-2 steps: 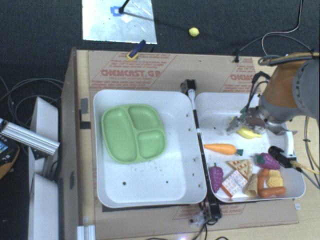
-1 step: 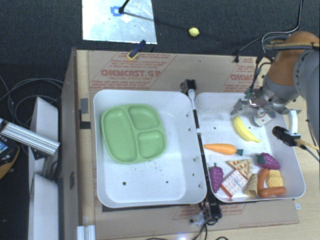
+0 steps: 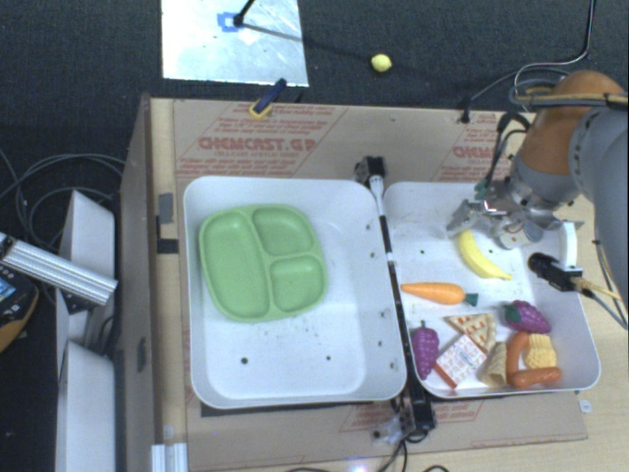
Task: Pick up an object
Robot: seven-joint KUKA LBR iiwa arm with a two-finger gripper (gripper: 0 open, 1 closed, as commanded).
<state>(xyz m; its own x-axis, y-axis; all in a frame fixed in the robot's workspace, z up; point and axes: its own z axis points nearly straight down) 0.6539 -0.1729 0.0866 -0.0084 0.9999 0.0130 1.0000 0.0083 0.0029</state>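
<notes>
Arm (image 3: 580,136) cut off at right edge (claw (image 3: 488,216) blurred)

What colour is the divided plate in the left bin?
Light green. The plate shows clearly in the camera view, lying flat in the left bin.

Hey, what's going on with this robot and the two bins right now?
A grey robot arm reaches into the right bin, its tool hanging just above a toy banana. Nothing appears lifted yet. A carrot, grapes and other toy food lie nearby. The left bin holds a green divided plate.
</notes>
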